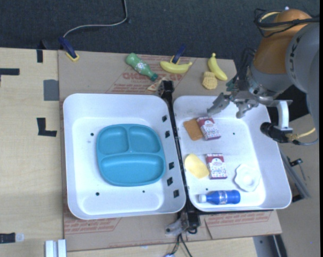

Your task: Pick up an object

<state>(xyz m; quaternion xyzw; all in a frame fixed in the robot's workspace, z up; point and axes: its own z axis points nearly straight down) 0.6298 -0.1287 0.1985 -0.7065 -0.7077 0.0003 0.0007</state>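
Observation:
My gripper [229, 107] hangs open over the far side of the right bin [268, 159], its two fingers spread with nothing between them. Just below and left of it lie a small red and white box [208, 128] and a tan cracker-like piece [192, 129]. Nearer the front sit a yellow lemon-like object [196, 166], a second red and white box [216, 166], a white object [247, 178] and a blue bottle [220, 197] lying on its side.
The left bin [81, 116] holds a blue divided plate [131, 154]. Behind the bins on the cardboard lie a green bottle [140, 66], two bananas [175, 66] [216, 67] and a small yellow piece [208, 80].

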